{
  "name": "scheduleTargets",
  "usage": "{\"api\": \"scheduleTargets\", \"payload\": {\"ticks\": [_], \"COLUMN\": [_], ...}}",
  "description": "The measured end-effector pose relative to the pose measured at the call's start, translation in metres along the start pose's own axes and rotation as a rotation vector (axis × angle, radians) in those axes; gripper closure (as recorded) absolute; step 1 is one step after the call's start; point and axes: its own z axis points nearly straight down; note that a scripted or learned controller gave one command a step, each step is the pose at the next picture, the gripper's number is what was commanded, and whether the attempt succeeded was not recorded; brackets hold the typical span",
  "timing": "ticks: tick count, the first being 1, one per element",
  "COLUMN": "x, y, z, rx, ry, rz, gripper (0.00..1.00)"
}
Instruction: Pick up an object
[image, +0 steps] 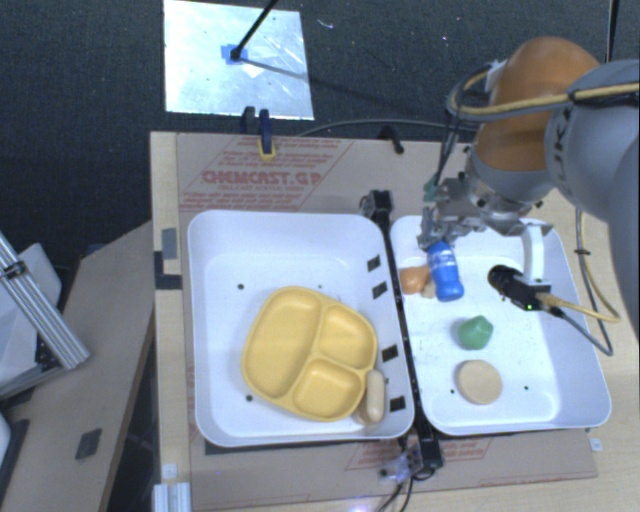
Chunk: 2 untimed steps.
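My gripper (438, 240) hangs over the back left part of the right bin (575, 400). It is shut on the upper end of a blue bottle (446, 276), which points down and toward the front. Just left of the bottle, a small orange piece (411, 279) lies on the bin floor, touching or partly behind it. A green lump (475, 331) and a flat tan disc (479, 382) lie further forward in the same bin.
The left bin (215, 300) holds a yellow compartment plate (310, 352) with a tan oblong piece (374, 396) at its front right edge. A black part of the arm with a cable (516, 287) hangs over the right bin's middle. Black clips line the ridge between the bins.
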Motion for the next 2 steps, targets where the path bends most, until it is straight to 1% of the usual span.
{"api": "scheduleTargets", "payload": {"ticks": [1,2], "x": [0.052,0.114], "y": [0.002,0.005], "z": [-0.006,-0.002], "rx": [0.001,0.0], "ry": [0.0,0.0], "rz": [0.001,0.0], "gripper": [1.0,1.0]}}
